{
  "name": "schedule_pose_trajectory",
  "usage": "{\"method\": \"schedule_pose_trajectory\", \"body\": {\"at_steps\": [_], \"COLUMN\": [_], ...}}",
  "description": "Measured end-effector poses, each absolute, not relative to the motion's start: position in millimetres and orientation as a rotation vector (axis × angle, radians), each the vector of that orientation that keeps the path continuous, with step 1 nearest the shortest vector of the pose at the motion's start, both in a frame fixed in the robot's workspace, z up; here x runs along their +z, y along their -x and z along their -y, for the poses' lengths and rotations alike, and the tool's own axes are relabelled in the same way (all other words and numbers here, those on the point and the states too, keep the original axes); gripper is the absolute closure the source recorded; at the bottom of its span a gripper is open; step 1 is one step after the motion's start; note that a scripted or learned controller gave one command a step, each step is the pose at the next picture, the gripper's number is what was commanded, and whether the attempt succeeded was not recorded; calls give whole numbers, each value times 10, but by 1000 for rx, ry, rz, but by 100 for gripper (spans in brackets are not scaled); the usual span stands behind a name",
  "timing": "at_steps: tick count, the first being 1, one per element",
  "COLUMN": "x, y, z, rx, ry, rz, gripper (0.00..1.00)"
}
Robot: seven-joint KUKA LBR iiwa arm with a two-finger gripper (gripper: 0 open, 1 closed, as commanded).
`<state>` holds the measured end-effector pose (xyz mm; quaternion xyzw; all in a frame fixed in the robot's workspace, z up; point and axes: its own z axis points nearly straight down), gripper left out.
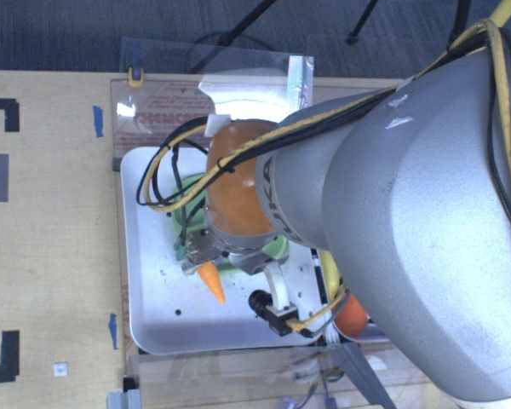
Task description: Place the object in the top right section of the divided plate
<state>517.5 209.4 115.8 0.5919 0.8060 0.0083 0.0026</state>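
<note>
Where the grey arm with its orange band [234, 181] reaches in from the right, much of the shallow white bin [145, 254] is covered. The claw [203, 258] is seen low over the bin's middle, just above a small orange carrot-shaped object [211, 281] whose pointed end is directed toward the bin's near edge. Whether the carrot is gripped cannot be told (the claw's tips are hidden by the wrist). Green plate pieces [187, 203] are glimpsed beneath the wrist. An orange-red round object [354, 315] is noted at the bin's right, beside the arm. The bin is set on a pale wooden surface [51, 228].
</note>
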Motion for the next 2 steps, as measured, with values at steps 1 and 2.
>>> {"method": "schedule_pose_trajectory", "body": {"at_steps": [1,2], "x": [1069,1078], "y": [-5128,-5229], "z": [-2054,-1918], "rx": [-3,30], "ry": [-1862,-2277], "rz": [-2532,-2178], "gripper": [0,0]}}
